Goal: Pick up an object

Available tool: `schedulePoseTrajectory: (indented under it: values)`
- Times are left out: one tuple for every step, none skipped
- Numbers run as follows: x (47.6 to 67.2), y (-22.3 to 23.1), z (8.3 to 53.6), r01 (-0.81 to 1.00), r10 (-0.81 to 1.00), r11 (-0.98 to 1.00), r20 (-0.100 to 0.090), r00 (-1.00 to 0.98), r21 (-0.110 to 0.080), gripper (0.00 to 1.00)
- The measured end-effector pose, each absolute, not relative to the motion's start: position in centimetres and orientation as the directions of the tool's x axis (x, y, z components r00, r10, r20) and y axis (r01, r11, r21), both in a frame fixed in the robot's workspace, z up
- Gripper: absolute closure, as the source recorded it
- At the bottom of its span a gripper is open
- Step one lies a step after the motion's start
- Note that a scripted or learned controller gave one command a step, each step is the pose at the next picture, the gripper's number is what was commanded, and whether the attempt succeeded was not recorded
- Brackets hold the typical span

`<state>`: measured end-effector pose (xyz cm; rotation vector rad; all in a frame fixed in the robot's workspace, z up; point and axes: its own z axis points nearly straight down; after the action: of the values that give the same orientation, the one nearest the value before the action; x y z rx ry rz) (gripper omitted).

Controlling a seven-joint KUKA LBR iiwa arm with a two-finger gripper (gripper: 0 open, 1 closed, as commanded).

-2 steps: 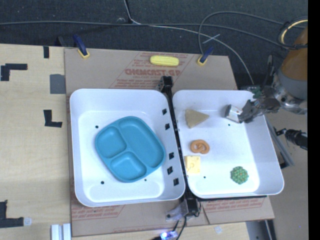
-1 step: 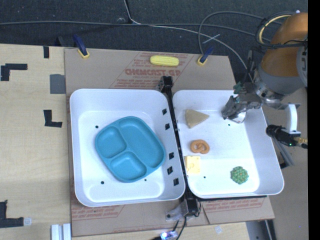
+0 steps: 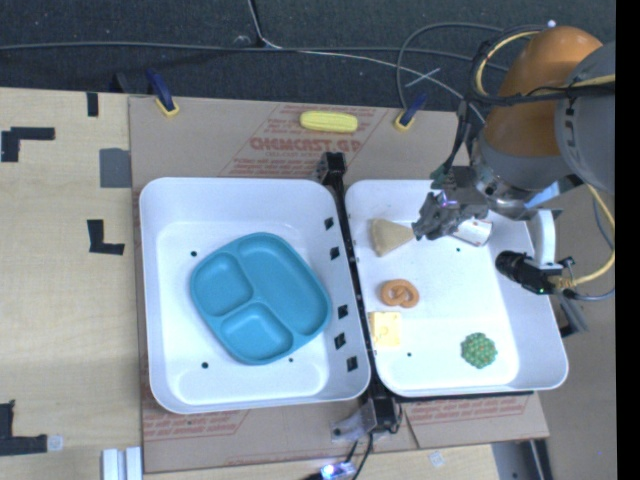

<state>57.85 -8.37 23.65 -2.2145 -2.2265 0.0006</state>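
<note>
In the right bin [image 3: 520, 363] lie a beige wedge-shaped piece [image 3: 390, 236] at the upper left, an orange pretzel [image 3: 399, 293] below it, a yellow square slice [image 3: 385, 327] near the bin's left wall, and a green bumpy ball [image 3: 479, 350] at the lower right. My gripper [image 3: 432, 222] hangs over the upper part of this bin, just right of the beige wedge, its dark fingers pointing down and left. Nothing shows between the fingers.
The left bin [image 3: 165, 268] holds a blue divided plate [image 3: 260, 296]. A yellow corn-like piece [image 3: 328, 121] lies on the cardboard behind the bins. Cables run across the dark floor at the back. Clamps [image 3: 165, 98] pin the cardboard's far edge.
</note>
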Motion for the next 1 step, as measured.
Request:
schedulePoseTrajectory:
  values:
    - [57.86, -3.36, 22.76, 1.000, 1.000, 0.006, 0.001, -0.006, -0.001, 1.00]
